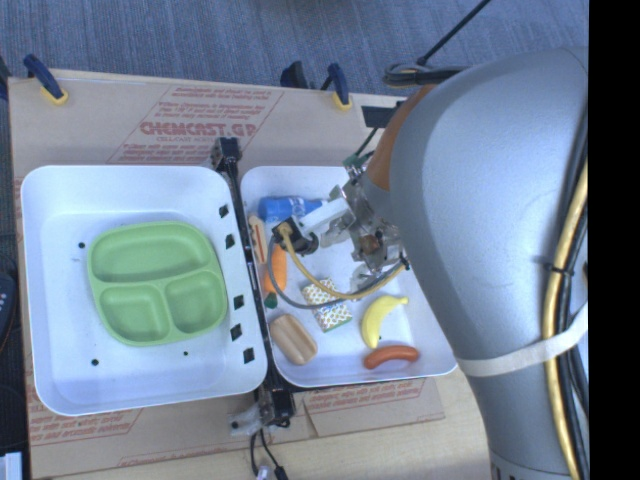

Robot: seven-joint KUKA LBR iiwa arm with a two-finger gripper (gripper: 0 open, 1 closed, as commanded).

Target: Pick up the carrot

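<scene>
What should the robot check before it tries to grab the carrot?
1. Carrot easy to see in the right bin: ok.
2. Pincer right above the carrot: not ok, it is off to one side, nearer the arm.
3. Carrot away from the bin wall: not ok, it lies close to the left wall.
4. Banana apart from the carrot: ok.
5. Carrot already lifted: not ok, it lies in the bin.

Bench point(130, 103) bears two white bins point(45, 268) (side by side).
</scene>
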